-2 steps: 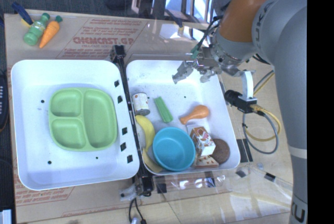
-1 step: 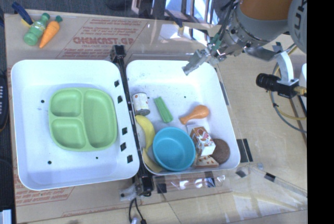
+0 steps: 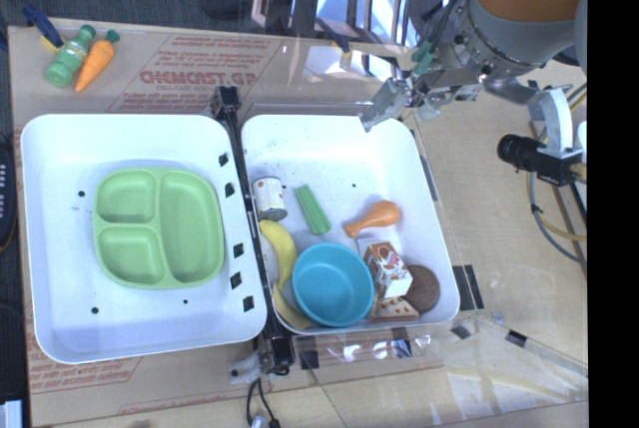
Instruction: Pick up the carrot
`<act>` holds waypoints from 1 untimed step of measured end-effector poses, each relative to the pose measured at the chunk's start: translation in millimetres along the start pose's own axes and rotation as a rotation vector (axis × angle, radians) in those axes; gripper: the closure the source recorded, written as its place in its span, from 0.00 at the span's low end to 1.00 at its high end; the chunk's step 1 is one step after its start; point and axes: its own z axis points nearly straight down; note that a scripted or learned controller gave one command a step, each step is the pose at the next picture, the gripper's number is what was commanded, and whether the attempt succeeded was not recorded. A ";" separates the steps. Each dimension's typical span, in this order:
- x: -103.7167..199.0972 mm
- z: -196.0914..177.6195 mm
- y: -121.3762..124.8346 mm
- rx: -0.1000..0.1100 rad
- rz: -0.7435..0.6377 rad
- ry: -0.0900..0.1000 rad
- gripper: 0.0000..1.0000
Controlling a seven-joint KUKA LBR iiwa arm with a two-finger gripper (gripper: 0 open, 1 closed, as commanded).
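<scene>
Arm: reaches in from the upper right; gripper (image 3: pixel 384 109) hangs over the far rim of the right bin (image 3: pixel 424 179), finger state cannot be told. 
Carrot (image 3: pixel 96 62): on the desk (image 3: pixel 190 67) beyond the left bin (image 3: pixel 40 216), touching a green bottle (image 3: pixel 70 60). 
Left bin: green divided plate (image 3: pixel 160 226). 
Right bin: blue bowl (image 3: pixel 332 284), banana (image 3: pixel 280 251), can (image 3: pixel 270 198), green stick (image 3: pixel 313 209), orange drumstick (image 3: pixel 374 215), patterned box (image 3: pixel 387 271).
</scene>
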 end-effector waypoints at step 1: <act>-1.8 -82.5 -22.7 -0.001 0.193 0.003 0.00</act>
